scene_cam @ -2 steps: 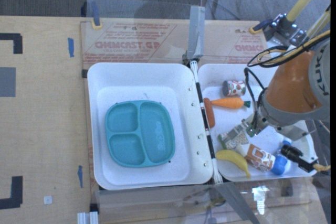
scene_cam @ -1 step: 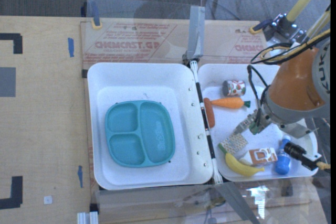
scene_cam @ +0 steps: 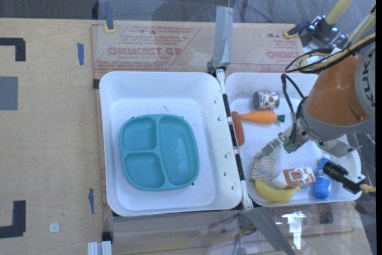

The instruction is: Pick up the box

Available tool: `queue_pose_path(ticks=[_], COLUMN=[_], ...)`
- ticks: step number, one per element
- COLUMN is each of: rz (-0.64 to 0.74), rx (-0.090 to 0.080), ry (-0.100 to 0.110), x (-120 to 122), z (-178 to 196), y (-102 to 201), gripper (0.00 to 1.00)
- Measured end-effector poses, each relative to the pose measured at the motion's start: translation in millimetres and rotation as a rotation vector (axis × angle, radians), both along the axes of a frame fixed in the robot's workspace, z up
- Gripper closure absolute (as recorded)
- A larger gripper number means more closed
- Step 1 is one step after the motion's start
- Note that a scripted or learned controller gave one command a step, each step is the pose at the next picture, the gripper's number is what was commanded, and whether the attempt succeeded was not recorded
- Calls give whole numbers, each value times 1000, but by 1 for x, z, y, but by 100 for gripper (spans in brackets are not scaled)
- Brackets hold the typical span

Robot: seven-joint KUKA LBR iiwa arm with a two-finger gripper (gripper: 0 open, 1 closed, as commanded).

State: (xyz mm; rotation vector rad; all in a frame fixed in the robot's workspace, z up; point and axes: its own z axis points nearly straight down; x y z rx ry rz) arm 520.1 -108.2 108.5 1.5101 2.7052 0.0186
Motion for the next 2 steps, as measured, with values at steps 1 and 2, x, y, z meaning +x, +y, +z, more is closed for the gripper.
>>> queue_pose_path(ticks=[1, 2], rz=[1, -39], rx=[8, 7], ry=[9, 22], x=[-27, 70], z=[-12, -12], y=[-1, -3], gripper=[0, 0])
